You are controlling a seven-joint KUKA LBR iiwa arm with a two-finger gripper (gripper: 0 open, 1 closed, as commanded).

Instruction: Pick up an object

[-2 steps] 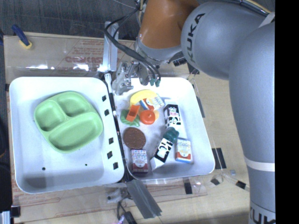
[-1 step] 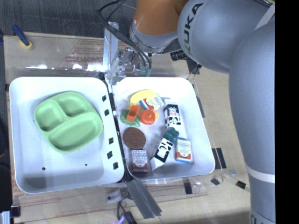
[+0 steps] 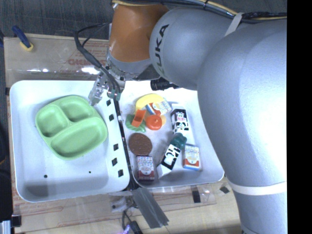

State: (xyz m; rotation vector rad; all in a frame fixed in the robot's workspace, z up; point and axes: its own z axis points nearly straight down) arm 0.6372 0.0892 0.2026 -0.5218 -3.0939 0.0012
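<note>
No object is lifted yet, so I judge the task to be at its beginning: the choosing, the closing and the lifting are all left to do. The possible objects lie together in the right bin (image 3: 207,172). There is a yellow banana-shaped toy (image 3: 148,101), an orange piece (image 3: 154,122) just beside it, a green piece (image 3: 134,123), a round brown cookie (image 3: 140,143), a small dark packet (image 3: 145,167) at the near wall, a white carton with black cow spots (image 3: 180,120), a dark bottle with a green cap (image 3: 172,154) lying tilted, and a small carton with a blue base (image 3: 191,157). They are packed close, several touching, so a clean grip on one may be difficult.

The tool (image 3: 103,92) hangs above the far end of the divider between the two bins, near the rim of the green divided plate (image 3: 71,126) in the left bin (image 3: 24,145). Its fingers (image 3: 96,92) look slightly apart, and I see nothing between them. The grey arm (image 3: 234,82) covers much of the desk on the right.
</note>
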